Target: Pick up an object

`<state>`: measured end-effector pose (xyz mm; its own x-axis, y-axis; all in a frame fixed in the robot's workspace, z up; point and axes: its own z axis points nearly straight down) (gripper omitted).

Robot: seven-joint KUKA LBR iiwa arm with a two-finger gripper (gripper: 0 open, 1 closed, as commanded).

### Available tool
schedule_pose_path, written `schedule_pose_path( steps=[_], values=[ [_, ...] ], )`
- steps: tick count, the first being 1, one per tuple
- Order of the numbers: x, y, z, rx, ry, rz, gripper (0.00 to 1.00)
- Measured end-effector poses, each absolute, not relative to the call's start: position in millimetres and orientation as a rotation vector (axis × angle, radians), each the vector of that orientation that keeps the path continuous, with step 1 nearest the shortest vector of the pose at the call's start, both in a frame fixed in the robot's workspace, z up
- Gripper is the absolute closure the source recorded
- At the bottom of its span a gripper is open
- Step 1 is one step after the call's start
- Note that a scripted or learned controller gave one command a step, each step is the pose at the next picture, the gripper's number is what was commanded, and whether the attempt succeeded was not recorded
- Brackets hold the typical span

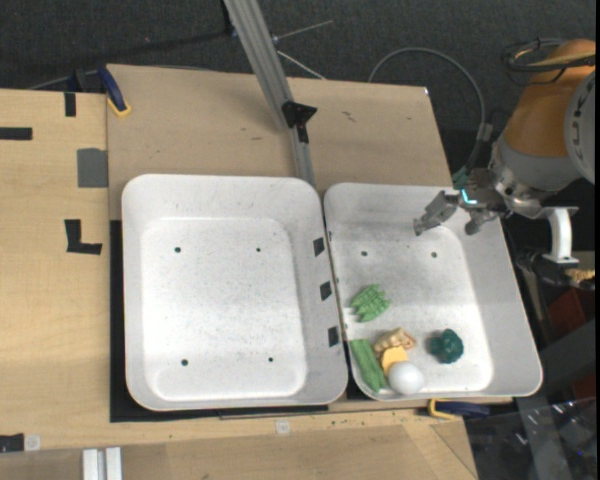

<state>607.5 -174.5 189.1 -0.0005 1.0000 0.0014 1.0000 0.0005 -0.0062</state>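
Your gripper hangs with jaws spread wide and holding nothing, at one o'clock over the right bin. The dark green object sits apart at five o'clock; descend centred over it

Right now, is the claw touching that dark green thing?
Apart. The camera view shows bare bin floor between the gripper and the dark green object.

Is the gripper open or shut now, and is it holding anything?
Open. The gripper hangs over the far part of the right bin with its two fingers apart and nothing between them.
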Motion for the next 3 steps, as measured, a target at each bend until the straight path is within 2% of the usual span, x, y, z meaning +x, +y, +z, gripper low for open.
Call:
schedule_pose_path(
  steps=[1,2,3],
  values=[
    [608.7,-175,192,-2.218,-2.224,0.001,0.00],
    [607.0,-175,128,-2.216,-2.219,0.009,0.00],
    [606.3,-175,86,-2.218,-2.223,0.005,0.00]
  ],
)
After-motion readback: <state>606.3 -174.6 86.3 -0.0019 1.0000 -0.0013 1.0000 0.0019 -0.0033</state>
